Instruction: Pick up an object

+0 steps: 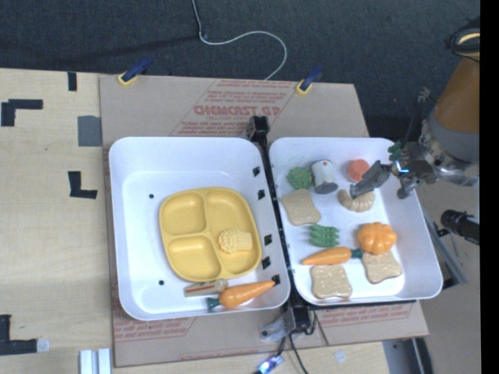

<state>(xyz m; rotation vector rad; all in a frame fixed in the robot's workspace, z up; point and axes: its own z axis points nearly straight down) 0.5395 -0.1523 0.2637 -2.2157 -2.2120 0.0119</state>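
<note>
Hovering just over the tan pastry, the claw looks empty, its opening unclear.

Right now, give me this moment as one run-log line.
gripper: over right bin, above tan piece | held: nothing visible | left bin: yellow tray with corn

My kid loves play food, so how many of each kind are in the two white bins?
Carrots: 2
Bread slices: 3
Green vegetables: 2
Corn: 1
Pumpkin: 1
Can: 1
Red piece: 1
Tan piece: 1
Yellow tray: 1
Total: 13
</note>
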